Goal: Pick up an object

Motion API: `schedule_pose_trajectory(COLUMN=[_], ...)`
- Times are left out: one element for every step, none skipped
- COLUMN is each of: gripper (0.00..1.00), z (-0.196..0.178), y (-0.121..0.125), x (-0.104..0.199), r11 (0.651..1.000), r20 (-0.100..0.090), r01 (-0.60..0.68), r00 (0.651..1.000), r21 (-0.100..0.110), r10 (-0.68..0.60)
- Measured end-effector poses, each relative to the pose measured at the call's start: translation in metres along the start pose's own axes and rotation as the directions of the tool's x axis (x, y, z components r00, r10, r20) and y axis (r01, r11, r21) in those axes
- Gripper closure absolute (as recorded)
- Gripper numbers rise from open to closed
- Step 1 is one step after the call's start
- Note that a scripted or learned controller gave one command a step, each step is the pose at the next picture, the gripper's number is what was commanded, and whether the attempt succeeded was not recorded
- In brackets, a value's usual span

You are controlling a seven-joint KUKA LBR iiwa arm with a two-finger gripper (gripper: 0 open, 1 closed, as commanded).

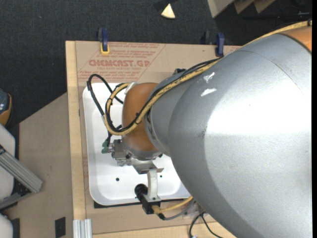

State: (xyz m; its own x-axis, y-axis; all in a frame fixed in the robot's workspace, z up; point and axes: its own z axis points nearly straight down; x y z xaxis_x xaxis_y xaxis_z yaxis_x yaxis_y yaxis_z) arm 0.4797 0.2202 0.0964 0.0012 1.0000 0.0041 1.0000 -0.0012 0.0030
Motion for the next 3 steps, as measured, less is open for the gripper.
schedule_pose_trajectory(gripper=[1.0,1.0,1.0], z=[-0.064,-0.171,-0.153], y=[0.001,0.074,0.018], x=[0.005,0.005,0.005], r11=[1.0,1.0,1.0], r20=[0.001,0.0,0.004], r01=[0.003,0.002,0.003], r00=[1.0,1.0,1.0], r21=[-0.002,-0.013,0.01], r10=[-0.003,-0.002,-0.003])
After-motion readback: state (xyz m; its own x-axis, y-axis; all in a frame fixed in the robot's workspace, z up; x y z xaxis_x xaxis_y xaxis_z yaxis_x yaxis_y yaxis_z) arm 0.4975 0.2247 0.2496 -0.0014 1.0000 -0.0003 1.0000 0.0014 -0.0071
